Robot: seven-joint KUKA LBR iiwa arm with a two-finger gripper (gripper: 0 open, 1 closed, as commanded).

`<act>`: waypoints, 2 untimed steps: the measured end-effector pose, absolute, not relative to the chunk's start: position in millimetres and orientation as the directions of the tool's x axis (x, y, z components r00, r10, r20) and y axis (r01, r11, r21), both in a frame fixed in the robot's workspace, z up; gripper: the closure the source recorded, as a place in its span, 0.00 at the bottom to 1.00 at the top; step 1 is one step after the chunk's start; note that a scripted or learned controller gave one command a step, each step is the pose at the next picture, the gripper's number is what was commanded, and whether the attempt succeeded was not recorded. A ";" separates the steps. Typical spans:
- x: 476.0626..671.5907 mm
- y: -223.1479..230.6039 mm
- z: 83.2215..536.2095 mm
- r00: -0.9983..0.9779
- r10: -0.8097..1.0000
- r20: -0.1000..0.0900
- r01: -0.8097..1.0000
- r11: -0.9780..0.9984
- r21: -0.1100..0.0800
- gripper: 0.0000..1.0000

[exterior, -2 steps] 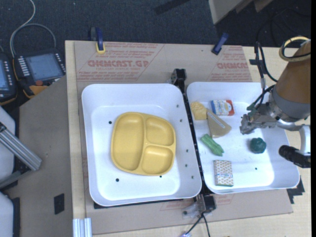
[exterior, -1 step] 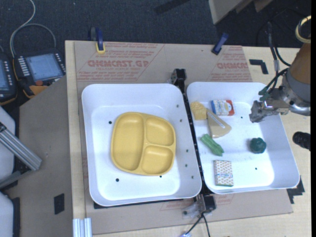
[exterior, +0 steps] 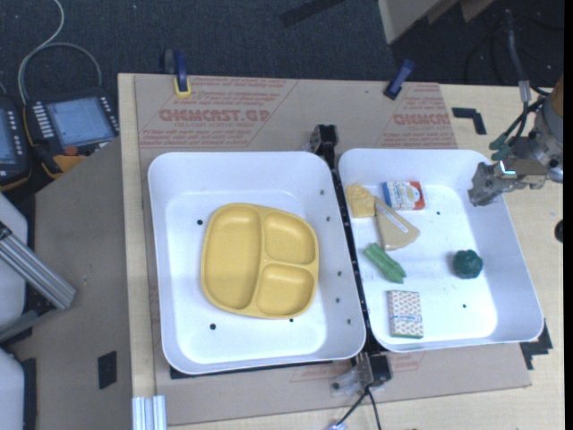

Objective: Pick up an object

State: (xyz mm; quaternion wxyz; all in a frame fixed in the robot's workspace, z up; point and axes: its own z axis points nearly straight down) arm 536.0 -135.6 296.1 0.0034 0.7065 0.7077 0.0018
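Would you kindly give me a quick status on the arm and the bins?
Gripper at right bin's upper right edge, holding nothing visible. Green ball nearest, untouched. Box, green pod and carton lie loose. Yellow tray in left bin.

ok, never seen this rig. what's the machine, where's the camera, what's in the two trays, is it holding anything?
One camera, fixed above the bench, looks down at a slant. The machine is a robot arm that reaches in from the right; its gripper sits over the right bin's upper right edge, with nothing visible between its fingers. The left bin holds a yellow divided plate. The right bin holds small items: a red, white and blue carton, a tan wedge, a yellowish block, a green pod-shaped piece, a dark green ball and a patterned box. Its job is to pick one up.
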 end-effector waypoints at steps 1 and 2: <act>543.7 -73.6 282.6 -0.006 1.000 0.003 1.000 0.006 -0.001 1.00; 545.1 -21.8 259.4 -0.006 1.000 0.003 1.000 0.006 -0.004 1.00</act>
